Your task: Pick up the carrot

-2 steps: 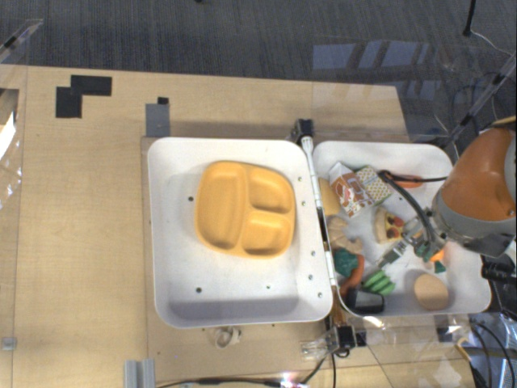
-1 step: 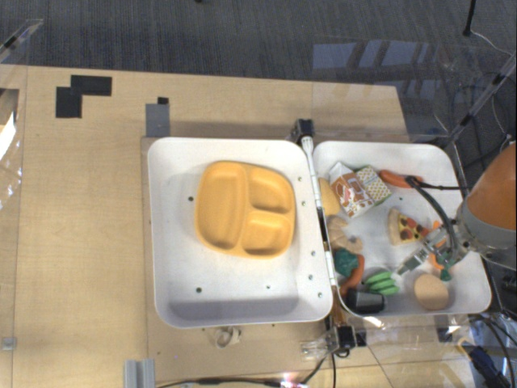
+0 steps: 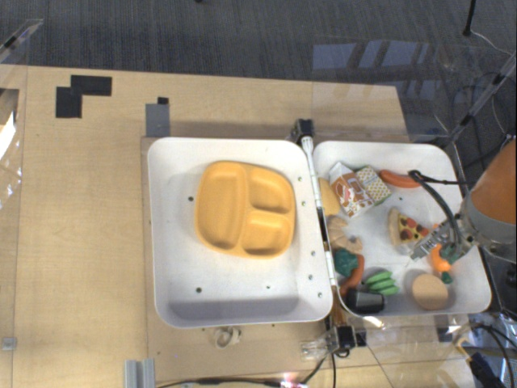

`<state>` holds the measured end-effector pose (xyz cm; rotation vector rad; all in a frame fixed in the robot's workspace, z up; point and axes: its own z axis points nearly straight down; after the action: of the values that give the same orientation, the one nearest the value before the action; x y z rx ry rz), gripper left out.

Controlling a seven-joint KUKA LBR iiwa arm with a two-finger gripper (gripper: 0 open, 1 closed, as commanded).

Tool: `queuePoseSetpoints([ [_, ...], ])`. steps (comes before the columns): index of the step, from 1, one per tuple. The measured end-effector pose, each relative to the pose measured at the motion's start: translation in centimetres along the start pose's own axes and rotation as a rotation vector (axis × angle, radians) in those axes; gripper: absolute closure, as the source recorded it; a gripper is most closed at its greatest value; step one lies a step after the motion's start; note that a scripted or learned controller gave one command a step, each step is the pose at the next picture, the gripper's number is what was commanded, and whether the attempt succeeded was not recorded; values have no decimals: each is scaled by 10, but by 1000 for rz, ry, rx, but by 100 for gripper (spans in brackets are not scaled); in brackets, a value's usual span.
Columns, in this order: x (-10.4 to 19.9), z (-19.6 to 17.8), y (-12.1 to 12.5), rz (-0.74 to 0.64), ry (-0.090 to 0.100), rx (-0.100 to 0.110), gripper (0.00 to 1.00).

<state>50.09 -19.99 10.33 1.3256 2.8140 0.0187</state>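
Item: carrot (image 3: 440, 263), small, orange with a green top. Location: right bin (image 3: 477, 297), toward its 4 o'clock corner, lying just at 12 o'clock of a round tan bun (image 3: 429, 291).

Pincer (image 3: 436, 245): reaching in from 3 o'clock, tip directly over or touching the carrot; whether it is apart, together or clamped cannot be told.

Key relation: the carrot sits at the pincer's tip, slightly toward 5 o'clock; its long axis cannot be made out.

Neighbours: pizza slice (image 3: 406, 229) at 10 o'clock of the carrot; yellow divided plate (image 3: 245, 208) in the left bin (image 3: 174, 217).

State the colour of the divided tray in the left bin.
Yellow-orange, plain; the divided tray shows clearly in the camera view.
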Motion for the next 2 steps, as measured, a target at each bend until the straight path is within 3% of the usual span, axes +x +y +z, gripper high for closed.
queuePoseSetpoints([
  [1, 53, -49, 52, -116, 17, 14, 100],
  [2, 18, 15, 92, -43, 9, 12, 100],
])
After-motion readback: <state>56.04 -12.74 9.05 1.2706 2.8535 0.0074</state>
